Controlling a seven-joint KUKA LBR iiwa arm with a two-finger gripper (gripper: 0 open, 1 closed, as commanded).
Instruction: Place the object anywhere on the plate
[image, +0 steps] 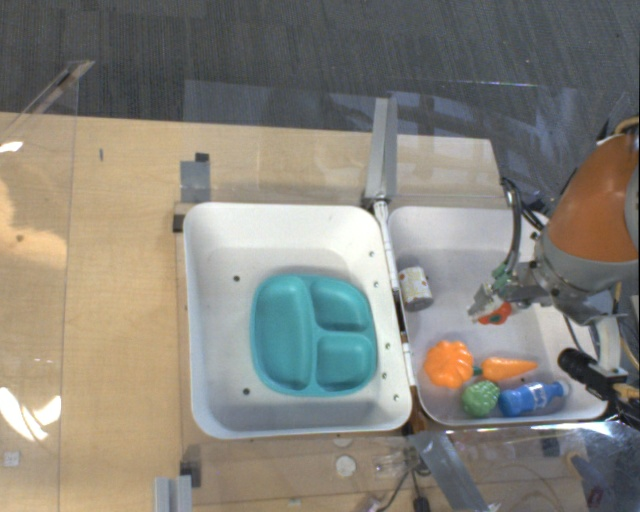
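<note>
We see the claw (492, 305) over the right bin (450, 240), pinching a small red object (494, 316), mostly hidden.

The teal plate (313, 333) lies alone in the left bin (215, 300), with bare white floor on all sides and open space above it. A raised divider rim (392, 290) separates the two bins. In the right bin (450, 240), a small can (414, 288) sits beside that rim, and a pumpkin (448, 364), carrot (508, 369), green ball (480, 399) and blue bottle (530, 398) crowd the near side. The far part is open.
</note>
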